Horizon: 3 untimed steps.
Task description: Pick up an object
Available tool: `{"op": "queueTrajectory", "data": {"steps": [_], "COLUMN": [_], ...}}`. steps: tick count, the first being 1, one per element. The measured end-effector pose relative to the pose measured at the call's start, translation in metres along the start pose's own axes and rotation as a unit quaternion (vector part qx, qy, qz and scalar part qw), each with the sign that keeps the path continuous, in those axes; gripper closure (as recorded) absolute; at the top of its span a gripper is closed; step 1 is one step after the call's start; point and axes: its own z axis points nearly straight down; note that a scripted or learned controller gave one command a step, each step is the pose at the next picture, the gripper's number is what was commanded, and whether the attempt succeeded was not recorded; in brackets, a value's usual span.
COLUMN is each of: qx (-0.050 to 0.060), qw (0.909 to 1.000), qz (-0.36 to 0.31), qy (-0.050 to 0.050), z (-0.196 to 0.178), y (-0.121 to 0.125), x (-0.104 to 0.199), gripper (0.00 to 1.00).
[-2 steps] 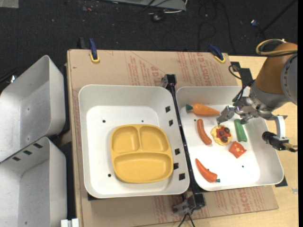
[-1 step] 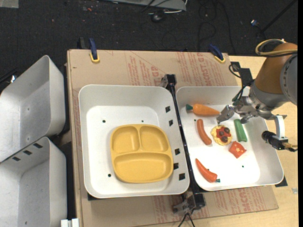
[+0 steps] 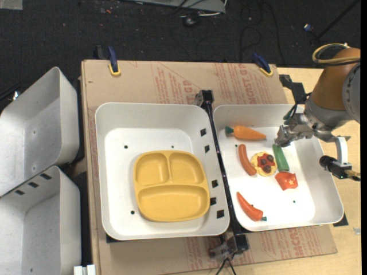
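Brown cardboard point(image 3: 172, 85) lines the bench under two white bins. Left bin point(image 3: 109, 153): a yellow plastic divided tray point(image 3: 171, 185). Right bin point(image 3: 321, 205): an orange toy carrot point(image 3: 249, 133), a red sausage point(image 3: 247, 160), a red chili point(image 3: 250, 207), a small pizza round point(image 3: 265, 163), a green pepper strip point(image 3: 281, 157), a red strawberry point(image 3: 287, 180). Over the bin's upper right, the gripper point(image 3: 285, 137) hovers just above the green strip.

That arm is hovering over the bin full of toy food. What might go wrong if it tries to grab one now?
The gripper sits near the green piece, which lies packed against the small pizza and the red piece. Closing there could catch two toys at once or knock neighbours aside. It is also close to the right bin wall, so a descent slightly off might scrape the rim.
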Motion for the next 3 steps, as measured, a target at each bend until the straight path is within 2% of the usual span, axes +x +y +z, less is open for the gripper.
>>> {"op": "queueTrajectory", "data": {"steps": [1, 2, 3], "qx": [0.005, 0.004, 0.004], "qw": [1.0, 1.0, 1.0], "qz": [0.0, 0.0, 0.0], "qy": [0.004, 0.004, 0.003], "z": [-0.044, -0.108, -0.151], "y": [0.003, 0.003, 0.005], "x": [-0.004, -0.005, -0.006], "gripper": [1.0, 1.0, 1.0]}}
